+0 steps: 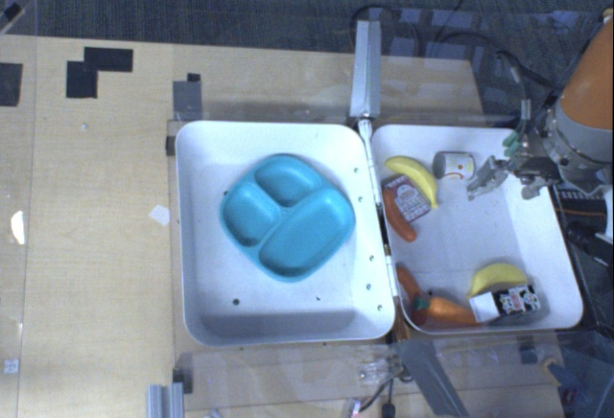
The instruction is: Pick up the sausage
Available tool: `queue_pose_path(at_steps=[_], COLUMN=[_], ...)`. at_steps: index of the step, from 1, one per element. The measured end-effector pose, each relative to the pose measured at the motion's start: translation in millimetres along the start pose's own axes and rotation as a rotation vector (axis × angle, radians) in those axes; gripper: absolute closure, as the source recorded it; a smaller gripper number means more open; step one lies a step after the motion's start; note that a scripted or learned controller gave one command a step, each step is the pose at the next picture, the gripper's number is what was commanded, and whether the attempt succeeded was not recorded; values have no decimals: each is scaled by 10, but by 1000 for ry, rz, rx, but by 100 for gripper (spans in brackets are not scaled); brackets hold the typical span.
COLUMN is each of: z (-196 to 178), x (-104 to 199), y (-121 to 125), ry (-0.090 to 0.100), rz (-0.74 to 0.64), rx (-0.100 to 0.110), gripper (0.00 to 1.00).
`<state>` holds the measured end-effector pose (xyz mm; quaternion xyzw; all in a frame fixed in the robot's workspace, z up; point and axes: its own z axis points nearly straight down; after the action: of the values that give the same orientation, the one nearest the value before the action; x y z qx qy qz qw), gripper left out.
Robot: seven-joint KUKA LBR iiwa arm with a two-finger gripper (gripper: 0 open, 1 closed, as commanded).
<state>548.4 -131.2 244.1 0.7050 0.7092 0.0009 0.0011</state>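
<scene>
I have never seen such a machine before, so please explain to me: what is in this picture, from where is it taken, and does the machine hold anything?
One camera looks down from above, at a slant, on a wooden bench with two shallow white bins. The grey and orange shape at the right edge is a robot arm; its gripper hangs over the right bin. I see nothing between its fingers.

The left bin holds a blue divided plate. The right bin holds two bananas, one at the top and one lower down, a small grey can, a carrot, a small printed box, and the sausage under a labelled packet by the left wall.
</scene>
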Motion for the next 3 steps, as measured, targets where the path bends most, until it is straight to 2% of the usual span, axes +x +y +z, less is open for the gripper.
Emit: queue_pose_path(at_steps=[1, 2, 3], z=[601, 1549, 65], x=[703, 100, -78], y=[-610, -578, 364], ry=[1, 0, -1], rz=[490, 417, 348], rx=[2, -11, -4], gripper=[0, 0, 0])
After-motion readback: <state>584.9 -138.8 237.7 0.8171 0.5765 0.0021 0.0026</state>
